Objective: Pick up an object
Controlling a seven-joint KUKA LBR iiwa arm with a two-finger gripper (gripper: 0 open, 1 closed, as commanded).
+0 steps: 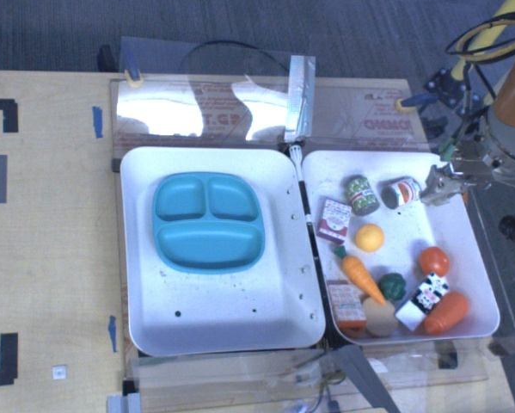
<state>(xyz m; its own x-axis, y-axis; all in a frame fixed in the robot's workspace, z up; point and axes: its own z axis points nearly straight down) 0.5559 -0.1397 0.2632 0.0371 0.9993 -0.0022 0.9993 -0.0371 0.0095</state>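
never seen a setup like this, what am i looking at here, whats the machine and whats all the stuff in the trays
This is one camera fixed above a wooden bench, looking down at a slant. Two shallow white bins sit side by side. The left bin holds a blue plastic divided plate. The right bin holds toy food: a green can, a red-and-white can, a small maroon carton, a yellow ball-like fruit, an orange toy carrot, a red tomato and a black-and-white cow-patterned carton. The machine is a robot arm reaching in from the right; its metal gripper hangs over the right bin's upper right corner. Nothing is visibly held.
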